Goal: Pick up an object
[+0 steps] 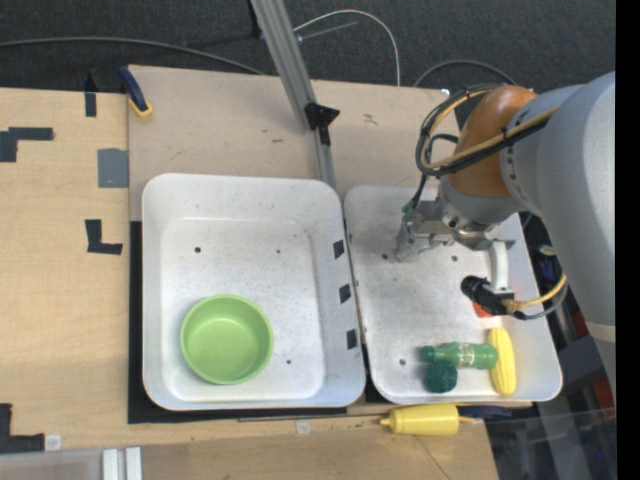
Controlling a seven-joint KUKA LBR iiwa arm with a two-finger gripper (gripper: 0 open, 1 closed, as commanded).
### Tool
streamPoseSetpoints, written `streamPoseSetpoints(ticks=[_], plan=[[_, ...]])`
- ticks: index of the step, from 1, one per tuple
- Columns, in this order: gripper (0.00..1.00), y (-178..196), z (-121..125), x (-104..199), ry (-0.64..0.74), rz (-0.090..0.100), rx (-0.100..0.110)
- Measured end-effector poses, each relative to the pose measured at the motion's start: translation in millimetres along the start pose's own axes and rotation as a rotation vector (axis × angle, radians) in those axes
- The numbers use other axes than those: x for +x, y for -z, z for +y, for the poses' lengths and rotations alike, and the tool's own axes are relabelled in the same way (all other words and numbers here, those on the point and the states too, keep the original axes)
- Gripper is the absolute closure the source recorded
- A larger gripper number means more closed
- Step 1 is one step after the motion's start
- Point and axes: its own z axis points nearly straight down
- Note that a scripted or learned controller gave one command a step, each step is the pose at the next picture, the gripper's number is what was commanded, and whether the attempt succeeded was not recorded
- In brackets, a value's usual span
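The pincer [403, 245] hangs low over the far part of the right bin [400, 318]; its fingers look together, holding nothing.

A single fixed camera hangs above the bench [60, 268] and looks down on it at a slant, far enough off to take in both white bins whole. The left bin [160, 208] sits mid-frame, the right bin [400, 298] toward the right. The arm [560, 158] enters from the right edge, near the lens.
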Motion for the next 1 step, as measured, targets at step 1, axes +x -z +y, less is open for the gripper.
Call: streamPoseSetpoints(ticks=[1], plan=[[1.00,43.5,-4.0,-2.8,-0.002,0.000,-0.005]])
